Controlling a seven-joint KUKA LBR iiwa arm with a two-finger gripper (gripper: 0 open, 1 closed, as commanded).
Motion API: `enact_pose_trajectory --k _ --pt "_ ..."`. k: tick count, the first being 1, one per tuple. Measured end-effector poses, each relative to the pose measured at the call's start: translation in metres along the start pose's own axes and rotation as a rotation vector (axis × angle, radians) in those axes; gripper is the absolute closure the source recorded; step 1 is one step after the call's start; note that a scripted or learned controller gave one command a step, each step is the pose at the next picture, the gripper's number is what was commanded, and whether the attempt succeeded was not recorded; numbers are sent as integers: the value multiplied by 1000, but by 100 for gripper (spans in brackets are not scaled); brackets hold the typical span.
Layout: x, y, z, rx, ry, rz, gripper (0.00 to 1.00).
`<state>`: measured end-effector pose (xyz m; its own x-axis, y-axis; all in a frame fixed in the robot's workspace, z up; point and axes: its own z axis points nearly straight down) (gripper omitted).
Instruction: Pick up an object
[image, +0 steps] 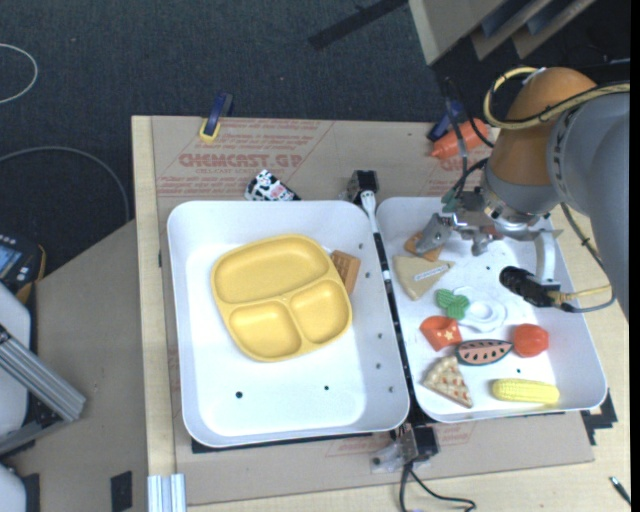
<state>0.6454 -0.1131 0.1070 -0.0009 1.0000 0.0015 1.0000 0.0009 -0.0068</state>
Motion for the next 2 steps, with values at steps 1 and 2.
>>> enact_pose_trajectory --k 1,2 --pt "0 3 20 -13 -2 1 0" --pt "0 0 11 -5 -2 1 100"
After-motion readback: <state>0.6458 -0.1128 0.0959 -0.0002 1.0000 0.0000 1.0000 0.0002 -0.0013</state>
